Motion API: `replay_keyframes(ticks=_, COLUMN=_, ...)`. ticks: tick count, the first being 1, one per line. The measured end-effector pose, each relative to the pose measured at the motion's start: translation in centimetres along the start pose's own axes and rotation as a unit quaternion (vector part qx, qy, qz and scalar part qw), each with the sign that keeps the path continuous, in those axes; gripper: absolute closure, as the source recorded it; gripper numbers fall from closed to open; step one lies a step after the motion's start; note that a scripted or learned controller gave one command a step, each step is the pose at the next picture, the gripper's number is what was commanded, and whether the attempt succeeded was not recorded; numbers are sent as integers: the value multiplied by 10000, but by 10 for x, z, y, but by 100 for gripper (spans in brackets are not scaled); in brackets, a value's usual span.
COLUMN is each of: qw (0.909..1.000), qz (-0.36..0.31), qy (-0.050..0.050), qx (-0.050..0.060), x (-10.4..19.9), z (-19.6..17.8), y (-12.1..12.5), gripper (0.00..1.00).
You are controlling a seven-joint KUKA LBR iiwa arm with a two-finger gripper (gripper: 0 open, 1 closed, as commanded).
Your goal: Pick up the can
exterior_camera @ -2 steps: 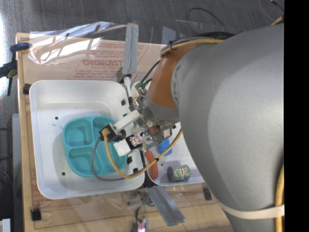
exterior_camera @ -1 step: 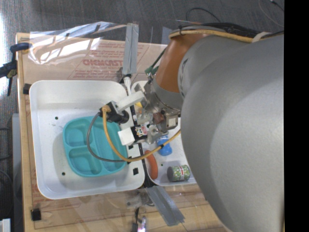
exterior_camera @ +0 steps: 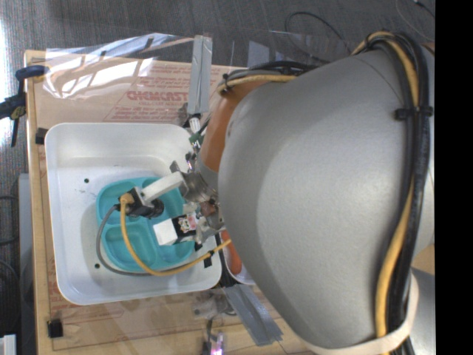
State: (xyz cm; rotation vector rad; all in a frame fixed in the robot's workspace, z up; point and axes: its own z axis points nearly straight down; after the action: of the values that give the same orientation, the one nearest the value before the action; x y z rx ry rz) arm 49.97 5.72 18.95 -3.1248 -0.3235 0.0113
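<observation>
Claw (exterior_camera: 194,224) sits low over teal tray (exterior_camera: 118,246) in left bin (exterior_camera: 66,198); open or closed, cannot tell. Arm (exterior_camera: 318,198) covers the right side, so where the can lies I cannot tell. Likely a light, stiff, smooth can: slippery, dents if squeezed hard. Best grip is across the round body, mid-height.

The arm (exterior_camera: 325,198) is a big rounded grey shell, smooth and a little shiny, in the right half of the frame. At centre left an orange band (exterior_camera: 213,135) goes around it. Black and yellow cables (exterior_camera: 415,124) run along its right side, tied with a black strap (exterior_camera: 408,114). The gripper (exterior_camera: 191,224) is a small cluster of metal and white parts.
</observation>
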Motion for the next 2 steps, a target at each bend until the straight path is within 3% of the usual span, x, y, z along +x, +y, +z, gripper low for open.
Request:
replay_keyframes(ticks=1, qw=9804, qz=-1970, qy=5, qx=12, x=-28, z=-8, y=14, gripper=100)
replay_keyframes(ticks=2, qw=9804, qz=-1971, qy=6, qx=12, x=-28, z=-9, y=14, gripper=0)
